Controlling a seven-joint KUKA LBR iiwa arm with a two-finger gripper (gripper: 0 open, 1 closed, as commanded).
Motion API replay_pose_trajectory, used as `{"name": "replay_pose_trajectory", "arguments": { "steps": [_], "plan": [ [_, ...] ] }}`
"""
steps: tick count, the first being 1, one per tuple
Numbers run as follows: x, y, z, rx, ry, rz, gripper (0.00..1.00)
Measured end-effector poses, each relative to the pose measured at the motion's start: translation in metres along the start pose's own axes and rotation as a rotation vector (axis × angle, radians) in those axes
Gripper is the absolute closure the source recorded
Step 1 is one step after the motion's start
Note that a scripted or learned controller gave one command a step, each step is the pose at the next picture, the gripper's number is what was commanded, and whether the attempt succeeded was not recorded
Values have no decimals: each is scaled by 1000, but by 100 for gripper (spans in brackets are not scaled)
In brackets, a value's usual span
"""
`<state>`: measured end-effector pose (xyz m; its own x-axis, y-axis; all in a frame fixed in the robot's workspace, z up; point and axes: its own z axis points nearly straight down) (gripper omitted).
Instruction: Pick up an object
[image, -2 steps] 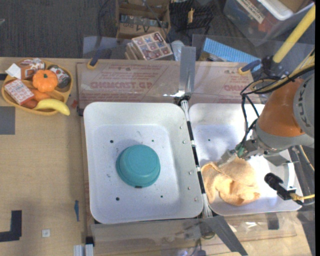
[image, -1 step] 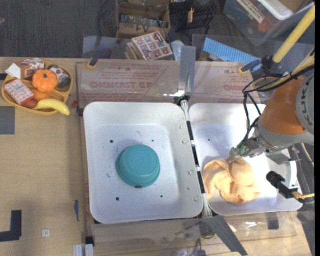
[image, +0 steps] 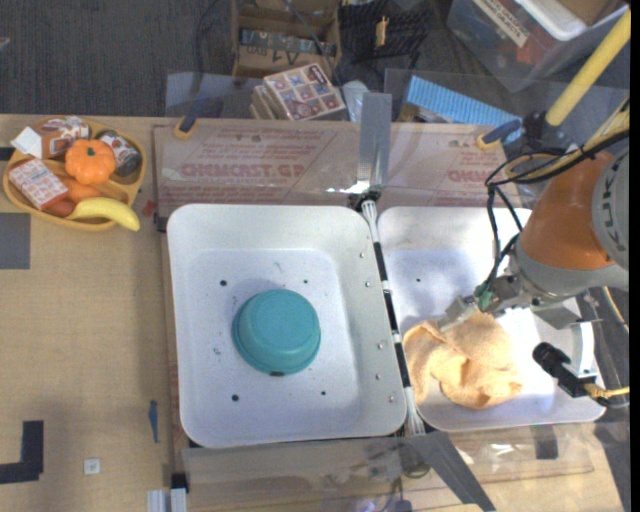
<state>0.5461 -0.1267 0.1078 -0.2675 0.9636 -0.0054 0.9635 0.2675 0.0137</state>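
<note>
Yellow cloth (image: 468, 368) lies right of the teal bowl (image: 277, 331), and my claw (image: 478, 302) touches it, but I cannot tell its grip.

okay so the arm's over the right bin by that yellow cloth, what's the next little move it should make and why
Probably a short descent onto the yellow cloth. The gripper sits at the cloth's upper edge in the right bin, and nothing shows between its fingers. The teal bowl lies in the other bin, farther off.
</note>
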Motion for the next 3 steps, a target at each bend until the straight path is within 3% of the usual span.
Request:
{"name": "replay_pose_trajectory", "arguments": {
  "steps": [1, 2, 3],
  "plan": [
    [-34, 24, 20, 6, 2, -13, 0],
    [-33, 26, 9, 2, 1, -16, 100],
    [-33, 26, 9, 2, 1, -16, 0]
  ]
}}
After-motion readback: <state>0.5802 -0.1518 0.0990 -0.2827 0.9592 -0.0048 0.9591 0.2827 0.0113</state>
